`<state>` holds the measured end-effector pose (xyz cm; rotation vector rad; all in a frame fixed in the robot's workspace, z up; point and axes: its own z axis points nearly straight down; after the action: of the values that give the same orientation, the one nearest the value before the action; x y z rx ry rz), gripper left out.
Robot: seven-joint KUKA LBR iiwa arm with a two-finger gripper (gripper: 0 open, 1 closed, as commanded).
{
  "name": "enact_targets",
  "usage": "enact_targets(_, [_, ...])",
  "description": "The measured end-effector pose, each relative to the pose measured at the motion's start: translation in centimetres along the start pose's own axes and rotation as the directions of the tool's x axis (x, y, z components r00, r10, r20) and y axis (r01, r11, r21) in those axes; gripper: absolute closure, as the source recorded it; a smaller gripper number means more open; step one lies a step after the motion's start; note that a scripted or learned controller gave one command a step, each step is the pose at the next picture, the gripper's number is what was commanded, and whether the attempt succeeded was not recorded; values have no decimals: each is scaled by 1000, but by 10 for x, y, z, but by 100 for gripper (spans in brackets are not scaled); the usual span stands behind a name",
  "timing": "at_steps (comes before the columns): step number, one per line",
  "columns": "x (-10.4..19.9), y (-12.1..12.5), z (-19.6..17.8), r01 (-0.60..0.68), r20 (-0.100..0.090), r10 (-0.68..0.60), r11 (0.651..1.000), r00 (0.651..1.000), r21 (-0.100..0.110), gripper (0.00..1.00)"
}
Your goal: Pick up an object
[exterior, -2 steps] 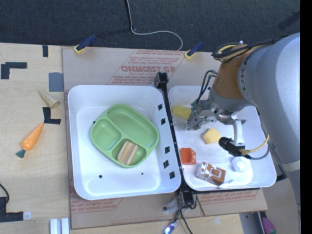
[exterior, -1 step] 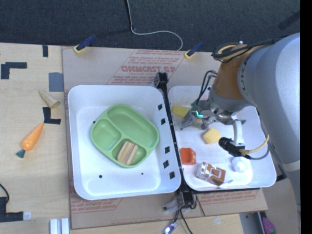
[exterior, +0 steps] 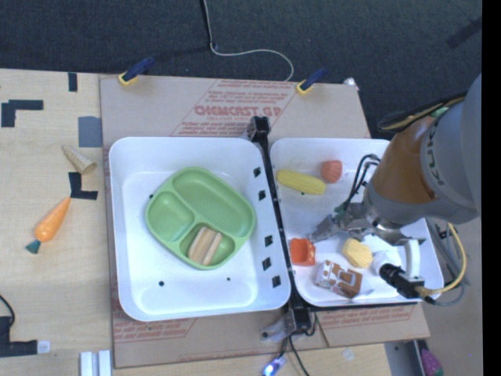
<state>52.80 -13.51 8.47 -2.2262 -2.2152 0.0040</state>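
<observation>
Tool [exterior: 335, 224]: low in the right bin [exterior: 376, 146]; we cannot tell whether it pinches anything. Candidates around it: orange-red block [exterior: 302, 251] just beside and below-left, yellow chunk [exterior: 358, 252] below-right, corn cob [exterior: 300, 182] above-left, pink piece [exterior: 332, 171] above. We judge the block nearest; we should centre over it and clear the bin wall before closing.

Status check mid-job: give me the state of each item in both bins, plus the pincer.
pincer: low in the right bin, beside the orange-red block, nothing seen between its fingers
orange-red block: resting on the bin floor
corn cob: lying flat
red piece: resting near the bin's far wall
yellow piece: resting, free
brown-and-white piece: lying near the front wall
green tray: flat in the left bin, holding a tan piece in one compartment
</observation>
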Motion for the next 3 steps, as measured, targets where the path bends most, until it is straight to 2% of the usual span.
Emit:
enact_targets(1, [85, -14, -189, 15, -3, -15, 1000, 1000, -17, 0])
enact_targets(2, [81, -16, -189, 8, -1, -8, 1000, 1000, 0, 100])
enact_targets(3, [131, -46, -127, 9, -3, -9, 1000, 1000, 8, 100])
